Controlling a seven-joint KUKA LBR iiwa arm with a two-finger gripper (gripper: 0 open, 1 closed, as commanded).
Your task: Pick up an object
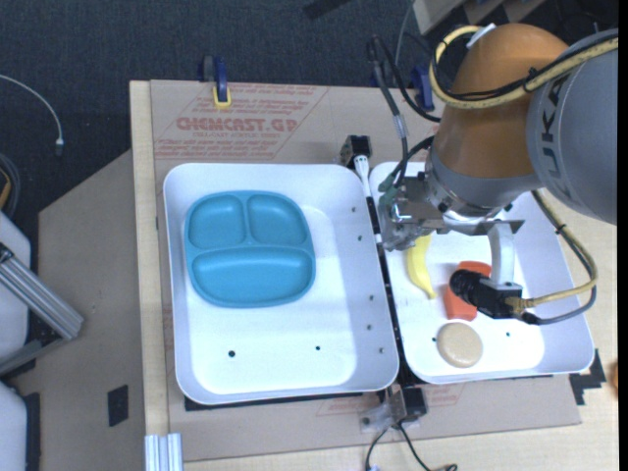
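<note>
Grey arm (579, 116), orange band, yellow and black cables.

You cannot see the gripper's (400, 216) tips, the far half of the right bin (530, 359) or the banana's (421, 267) upper end beneath the arm (510, 106), itself cut off at the frame's top and right.
</note>
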